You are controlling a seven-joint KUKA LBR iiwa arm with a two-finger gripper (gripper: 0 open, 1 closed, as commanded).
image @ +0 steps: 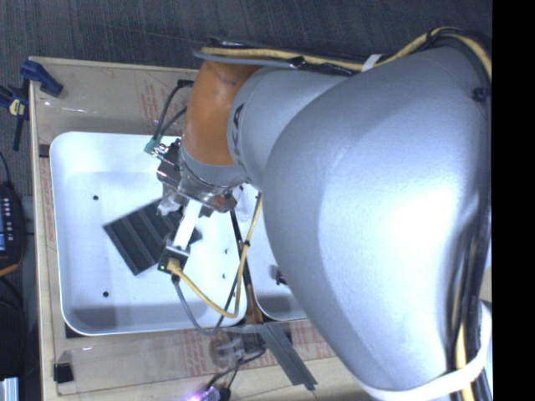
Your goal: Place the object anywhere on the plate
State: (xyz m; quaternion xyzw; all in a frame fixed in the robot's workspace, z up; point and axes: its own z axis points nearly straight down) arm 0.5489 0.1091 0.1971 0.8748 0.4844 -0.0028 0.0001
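Over the left bin, the gripper hangs low above the white floor at the end of the grey arm, whose bulk covers most of the right half of your view. The wrist and its mount hide the gripper's tip, so you cannot tell whether it is spread or pressed together, and you cannot see anything pinched in it.

Just to the camera's left of the gripper, a dark ribbed slab lies flat on the floor of the left bin. It is turned at a slant to the bin's walls, and its right end runs up under the gripper's hardware. You cannot tell whether the two touch.

The orange band sits above the wrist, over the bin's far wall. A few small dark specks dot the bin floor to the left of the slab and near its front corner.

Past the arm you can see a rounded corner of the right bin. Both bins rest on the pale bench, with a blue clamp at its far left corner.
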